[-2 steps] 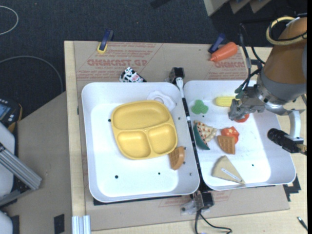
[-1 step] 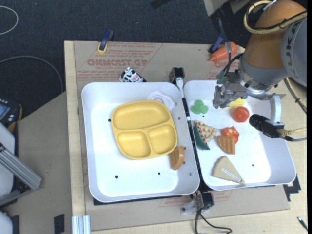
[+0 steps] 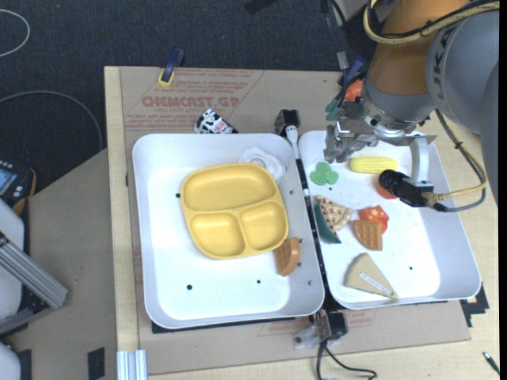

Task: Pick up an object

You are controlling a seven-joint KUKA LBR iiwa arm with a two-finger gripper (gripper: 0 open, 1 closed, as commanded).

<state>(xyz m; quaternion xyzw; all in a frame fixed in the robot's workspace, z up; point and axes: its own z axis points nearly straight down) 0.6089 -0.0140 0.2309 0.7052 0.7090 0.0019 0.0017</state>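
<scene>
One yellow corn cob (image 3: 372, 164) lies just beside the tool (image 3: 342, 150); whether it is clenched is unclear; it should descend squarely.

Two white bins (image 3: 158, 291); one yellow tray (image 3: 234, 210); seven toy foods (image 3: 371, 276)

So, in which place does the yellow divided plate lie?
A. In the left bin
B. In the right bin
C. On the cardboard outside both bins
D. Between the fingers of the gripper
A: the yellow divided plate lies flat inside the left bin, apart from the toy food pieces in the right bin.
</scene>
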